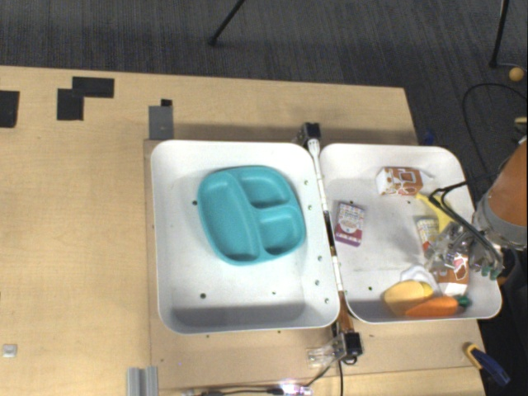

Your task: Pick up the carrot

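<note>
Tapering orange carrot (431,307) touching rounded yellow fruit (407,294).

This looks like a robotics lab, not a home or kitchen. A plain wooden tabletop (82,246) stands on dark grey carpet (124,15), the sort laid in offices and test rooms. Two shallow white bins (165,246) are fixed side by side on it with metal brackets (161,120) and clamps. Black tape marks (82,96) sit on the wood. Loose cables (487,97) run over the floor, thin black stand legs (239,11) cross the carpet, and a grey robot arm (505,213) reaches in.
</note>
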Controlling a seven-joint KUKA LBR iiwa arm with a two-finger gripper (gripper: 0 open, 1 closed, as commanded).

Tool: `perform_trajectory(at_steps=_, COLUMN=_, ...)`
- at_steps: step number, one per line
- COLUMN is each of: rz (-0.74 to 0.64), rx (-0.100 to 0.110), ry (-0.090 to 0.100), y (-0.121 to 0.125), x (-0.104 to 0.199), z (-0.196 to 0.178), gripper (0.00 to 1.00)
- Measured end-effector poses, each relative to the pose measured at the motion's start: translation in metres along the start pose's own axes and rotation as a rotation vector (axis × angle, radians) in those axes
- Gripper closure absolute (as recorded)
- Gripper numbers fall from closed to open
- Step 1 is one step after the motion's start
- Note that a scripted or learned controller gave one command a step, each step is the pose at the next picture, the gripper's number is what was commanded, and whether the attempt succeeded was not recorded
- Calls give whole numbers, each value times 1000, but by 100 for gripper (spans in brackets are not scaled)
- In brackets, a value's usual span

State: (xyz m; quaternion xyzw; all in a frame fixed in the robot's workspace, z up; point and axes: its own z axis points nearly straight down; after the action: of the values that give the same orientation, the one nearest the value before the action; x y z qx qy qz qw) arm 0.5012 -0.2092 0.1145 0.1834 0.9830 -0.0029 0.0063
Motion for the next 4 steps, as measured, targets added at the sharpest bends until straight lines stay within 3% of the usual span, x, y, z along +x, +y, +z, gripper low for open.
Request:
perform_trajectory(at_steps=1, rz=424, rx=-5, ry=-3, y=-1, x=9, z=-106, gripper=100)
perform_trajectory(at_steps=2, rz=923, rx=-2, ry=4, y=28, x=21, z=-121, gripper=100)
perform_trajectory(at_steps=3, rz=1164, rx=2, ry=6, y=-2, x=11, z=-138, gripper=100)
perform_trajectory(at_steps=4, rz=1690, rx=9, ry=13, y=-1, x=12, z=-109, gripper=100)
